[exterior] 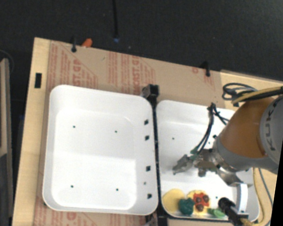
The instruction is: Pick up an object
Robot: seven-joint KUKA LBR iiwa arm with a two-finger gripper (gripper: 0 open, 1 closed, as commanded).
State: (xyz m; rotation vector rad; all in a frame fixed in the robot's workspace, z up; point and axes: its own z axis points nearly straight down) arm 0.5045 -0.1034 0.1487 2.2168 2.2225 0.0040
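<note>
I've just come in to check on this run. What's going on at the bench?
The arm reaches in from the right over the right bin, with its gripper above the bin's bare middle. The objects lie along the bin's near edge: a yellow piece, a teal one, a red one and a small green one. Nothing looks picked up yet.

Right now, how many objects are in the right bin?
4, all along its near edge: a yellow one, a teal one, a red one and a green one furthest right. The arm may hide more.
</note>
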